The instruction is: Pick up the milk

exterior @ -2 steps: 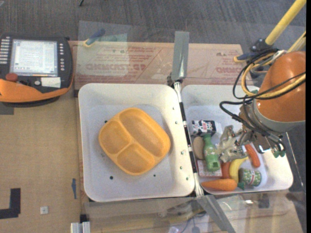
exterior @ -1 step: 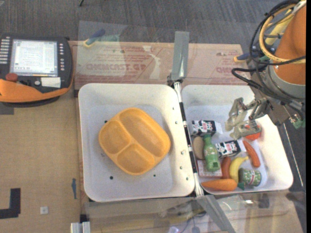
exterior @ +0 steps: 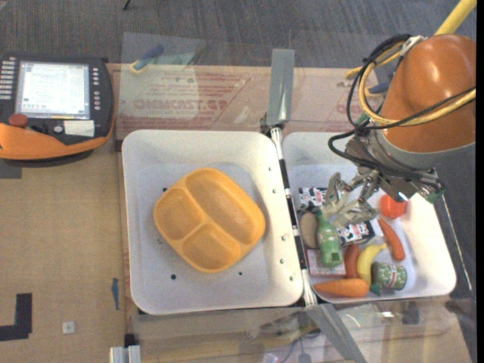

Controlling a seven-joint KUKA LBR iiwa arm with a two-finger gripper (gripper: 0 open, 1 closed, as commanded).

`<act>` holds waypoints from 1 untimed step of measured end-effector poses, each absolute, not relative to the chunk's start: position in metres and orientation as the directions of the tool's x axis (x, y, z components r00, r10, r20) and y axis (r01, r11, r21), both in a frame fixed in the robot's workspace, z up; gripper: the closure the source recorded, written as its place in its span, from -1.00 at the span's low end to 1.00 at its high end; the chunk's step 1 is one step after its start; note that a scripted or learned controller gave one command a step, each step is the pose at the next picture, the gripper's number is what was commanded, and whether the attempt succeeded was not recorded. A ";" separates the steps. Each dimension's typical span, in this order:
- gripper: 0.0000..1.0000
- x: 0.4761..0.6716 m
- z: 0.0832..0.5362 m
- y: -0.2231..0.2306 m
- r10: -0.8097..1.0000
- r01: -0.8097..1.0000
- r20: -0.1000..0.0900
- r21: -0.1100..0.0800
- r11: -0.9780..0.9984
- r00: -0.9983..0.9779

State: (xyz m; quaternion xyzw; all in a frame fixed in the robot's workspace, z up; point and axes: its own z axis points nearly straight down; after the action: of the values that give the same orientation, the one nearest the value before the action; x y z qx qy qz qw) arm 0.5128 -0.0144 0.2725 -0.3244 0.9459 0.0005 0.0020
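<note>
The hand (exterior: 349, 197) hung low in the right bin (exterior: 446, 267), its metal fingers spread apart over the milk (exterior: 333, 214), a black-and-white spotted carton lying flat among the toys; nothing sat clearly between the fingers. Just beside the carton lay a green bottle (exterior: 328, 242), then a banana (exterior: 366, 262), a red sausage (exterior: 392, 238), a carrot (exterior: 342, 287) and a small can (exterior: 389, 277) (label too small to read). The left bin (exterior: 144, 157) held an orange divided plate (exterior: 209, 218). A teach pendant (exterior: 53, 104) rested on the desk (exterior: 60, 233)
</note>
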 end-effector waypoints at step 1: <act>1.00 0.515 0.284 -0.014 -0.610 -0.610 -0.012 -0.003 0.792 -0.792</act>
State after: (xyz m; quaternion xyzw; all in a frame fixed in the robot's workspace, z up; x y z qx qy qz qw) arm 0.5146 -0.0137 0.2838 -0.3223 0.9466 0.0007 0.0060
